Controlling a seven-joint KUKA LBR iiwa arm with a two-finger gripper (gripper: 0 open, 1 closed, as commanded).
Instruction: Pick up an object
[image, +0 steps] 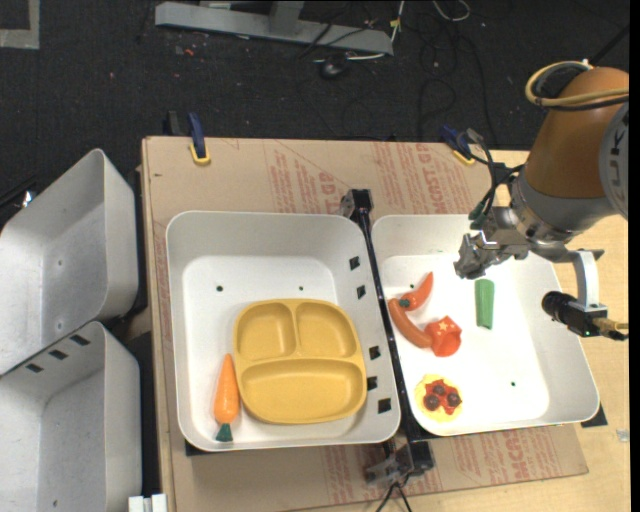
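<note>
My gripper (474, 260) hangs over the back of the right bin (560, 400), just up and left of a green stick-shaped piece (484, 303). Nothing shows between its fingers. To its lower left lie a red chili pepper (421, 291), an orange sausage-like piece (405, 322) and a red pepper chunk (445, 334). A yellow disc with dark red berries (440, 396) sits near the bin's front. In the left bin (200, 300) rest a yellow divided plate (300, 360) and an orange carrot (226, 395) at its left.
Two white tubs (60, 300) stand off the bench at the left. A black divider with clips (375, 310) runs between the bins. The arm's black side fitting (572, 312) overhangs the right bin's right edge.
</note>
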